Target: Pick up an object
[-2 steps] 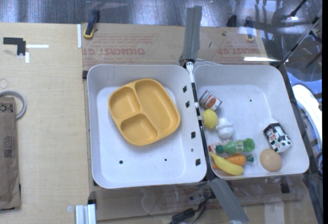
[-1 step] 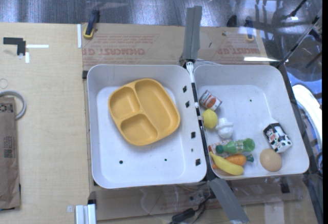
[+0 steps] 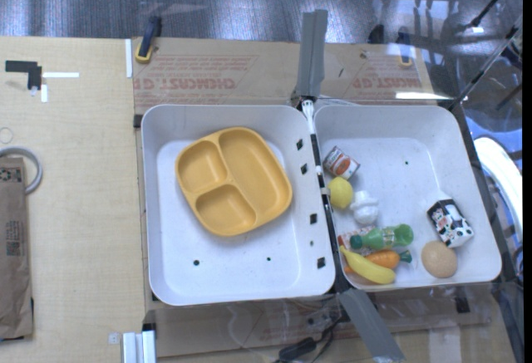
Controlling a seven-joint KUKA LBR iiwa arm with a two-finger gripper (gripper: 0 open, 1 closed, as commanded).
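The pickable things lie in the right bin (image 3: pixel 391 122), the bin on the side the claw comes in from; nearest that side are a black-and-white carton (image 3: pixel 450 223) and a tan egg-like ball (image 3: pixel 439 259), close to each other near the bin's wall. Farther from it lies a tight cluster: a banana (image 3: pixel 368 268), a carrot (image 3: pixel 384 258) and a green bottle (image 3: pixel 387 236) touching, then a white lump (image 3: pixel 364 206), a lemon (image 3: pixel 341 193) and a small can (image 3: pixel 339 162) by the divider. The likely failures: fingers closing on two cluster pieces at once and dropping both; the round ball rolling away from a glancing touch; a finger striking the wall beside the carton. The yellow divided plate (image 3: pixel 233 180) in the far bin (image 3: pixel 166 257) looks too wide and flat to pinch. I cannot tell the arm's pose, nor whether the claw is released or clenched.
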